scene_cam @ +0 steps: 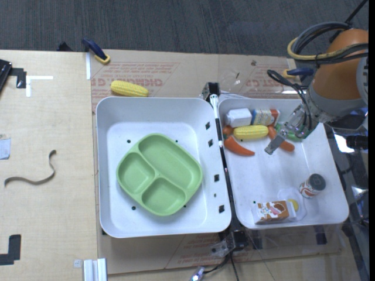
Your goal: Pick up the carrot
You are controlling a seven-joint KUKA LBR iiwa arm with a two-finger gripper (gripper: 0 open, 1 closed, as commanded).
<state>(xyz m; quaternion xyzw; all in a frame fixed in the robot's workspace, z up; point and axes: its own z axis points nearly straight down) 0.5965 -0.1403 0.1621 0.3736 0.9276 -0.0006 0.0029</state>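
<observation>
The carrot [239, 148], orange and tapered, lies in the right bin [328, 215] near its left wall, just below a yellow corn cob [251, 133]. My gripper [275, 144] hangs low over the bin's upper middle, a short way right of the carrot and apart from it. A second orange piece [286, 146] pokes out from under the gripper; most of that piece is hidden, so I cannot tell what it is or whether the gripper touches it.
A white box [238, 117] and a bottle [267, 117] lie at the back of the right bin. A small can [313, 185] and a snack packet [275, 211] sit near its front. The left bin holds a green divided plate [159, 174]. Another corn cob [129, 88] lies behind the left bin.
</observation>
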